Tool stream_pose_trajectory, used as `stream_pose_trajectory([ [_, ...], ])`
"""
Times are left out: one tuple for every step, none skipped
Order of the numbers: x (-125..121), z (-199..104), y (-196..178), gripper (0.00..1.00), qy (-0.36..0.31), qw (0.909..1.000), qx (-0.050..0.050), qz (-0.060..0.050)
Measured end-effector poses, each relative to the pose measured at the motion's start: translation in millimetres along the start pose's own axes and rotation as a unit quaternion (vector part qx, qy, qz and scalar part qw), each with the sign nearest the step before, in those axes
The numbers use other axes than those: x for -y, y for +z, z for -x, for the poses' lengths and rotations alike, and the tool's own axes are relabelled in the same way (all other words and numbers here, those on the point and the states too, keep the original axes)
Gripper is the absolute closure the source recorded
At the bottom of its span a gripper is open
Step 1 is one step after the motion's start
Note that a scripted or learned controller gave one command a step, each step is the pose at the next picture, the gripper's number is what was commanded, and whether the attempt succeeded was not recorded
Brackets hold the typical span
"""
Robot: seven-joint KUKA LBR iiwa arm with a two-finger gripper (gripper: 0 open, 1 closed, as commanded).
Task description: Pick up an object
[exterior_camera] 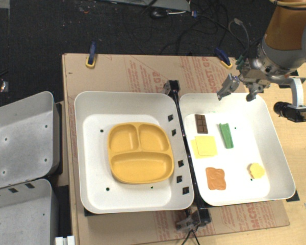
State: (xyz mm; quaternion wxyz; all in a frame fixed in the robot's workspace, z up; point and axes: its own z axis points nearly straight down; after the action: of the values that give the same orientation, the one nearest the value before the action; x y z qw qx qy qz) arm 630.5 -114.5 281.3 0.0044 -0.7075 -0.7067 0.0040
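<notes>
Five small items lie in the right bin (275, 152): a brown block (201, 123) near the divider, a green bar (225, 135) just beside it, a yellow square (204, 146) below the block, an orange-brown piece (215, 178) nearer the front and a small yellow lump (255, 171) toward the right wall. The gripper (240, 90) hangs above that bin's far rim, fingers spread apart with nothing between them, well clear of every item. A yellow divided plate (141, 152) sits in the left bin (89, 137).
</notes>
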Motion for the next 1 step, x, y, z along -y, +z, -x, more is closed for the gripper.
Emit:
stream_pose_trajectory([
  [-1.7, -0.2, -7.2, 0.0, -0.001, 1.0, 0.001, 0.006],
])
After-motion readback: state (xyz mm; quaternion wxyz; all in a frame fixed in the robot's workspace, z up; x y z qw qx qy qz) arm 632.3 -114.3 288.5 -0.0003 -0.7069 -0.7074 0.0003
